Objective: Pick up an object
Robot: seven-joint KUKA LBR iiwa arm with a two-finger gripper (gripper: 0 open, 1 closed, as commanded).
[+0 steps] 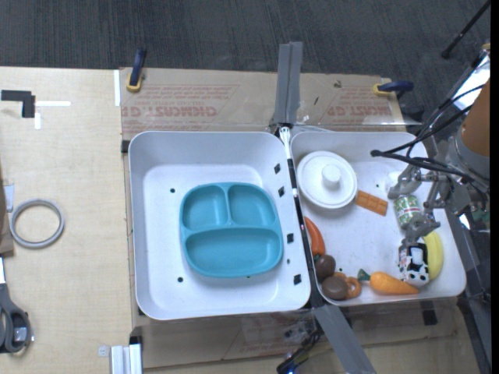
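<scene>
My gripper (412,206) hangs over the right side of the right bin (355,142), open, with its fingers (403,184) spread wide. A small green-labelled can (407,209) lies in the gap between them; I cannot tell whether they touch it. Just below sit a black-and-white toy (415,265) and a yellow banana (433,254). An orange carrot (390,284) lies along the bin's front wall. A white round lid with a knob (329,179) rests at the bin's back left, with an orange block (372,202) beside it.
A red pepper (313,236) and two brown pieces (330,277) lie by the right bin's left wall. The left bin (148,209) holds a blue divided plate (231,228). A grey tape ring (34,223) lies on the bench at far left. Black cables run at the right.
</scene>
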